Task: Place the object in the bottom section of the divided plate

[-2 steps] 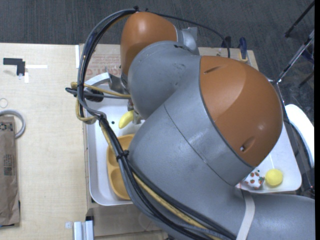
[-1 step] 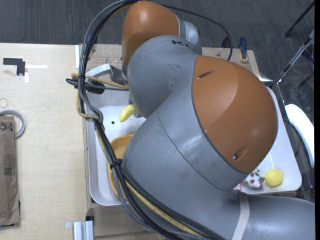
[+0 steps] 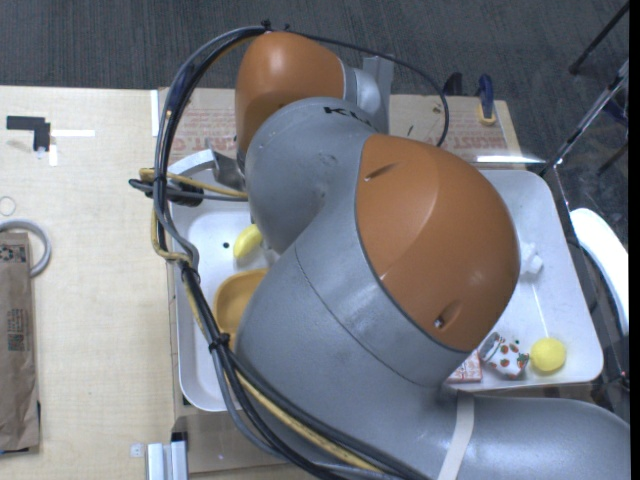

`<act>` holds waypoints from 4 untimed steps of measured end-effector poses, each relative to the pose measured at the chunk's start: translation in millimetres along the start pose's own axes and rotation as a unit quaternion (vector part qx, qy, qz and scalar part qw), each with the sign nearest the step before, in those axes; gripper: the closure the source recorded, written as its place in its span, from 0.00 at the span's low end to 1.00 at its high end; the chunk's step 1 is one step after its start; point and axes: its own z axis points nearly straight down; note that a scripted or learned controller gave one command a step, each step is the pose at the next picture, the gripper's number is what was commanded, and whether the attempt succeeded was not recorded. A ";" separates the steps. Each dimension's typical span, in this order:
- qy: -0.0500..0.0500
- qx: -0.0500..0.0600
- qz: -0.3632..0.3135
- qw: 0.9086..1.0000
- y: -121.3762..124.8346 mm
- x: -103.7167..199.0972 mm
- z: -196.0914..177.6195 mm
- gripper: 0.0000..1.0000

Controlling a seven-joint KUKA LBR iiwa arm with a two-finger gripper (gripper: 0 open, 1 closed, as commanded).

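The grey and orange arm (image 3: 380,268) covers most of both bins. In the left bin (image 3: 200,388), a curved orange-yellow piece, probably the rim of the divided plate (image 3: 235,298), pokes out from under the arm. A small yellow object (image 3: 247,240) lies just above it against the bin's white floor. The arm's far end reaches toward the left bin's back corner, where a metal part (image 3: 225,168) shows.
The right bin (image 3: 560,228) holds a yellow ball (image 3: 547,355) and a red-and-white patterned item (image 3: 500,358) near its front right corner. Black cables (image 3: 165,168) loop along the left bin's left wall. A brown paper bag (image 3: 18,338) lies on the bench at far left.
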 end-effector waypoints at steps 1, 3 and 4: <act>0.001 0.000 0.002 1.000 0.1 -4.4 -36.7 1.00; 0.000 0.000 -0.005 1.000 -0.6 -0.8 -0.5 1.00; 0.000 0.000 0.000 1.000 0.2 -1.4 -6.7 1.00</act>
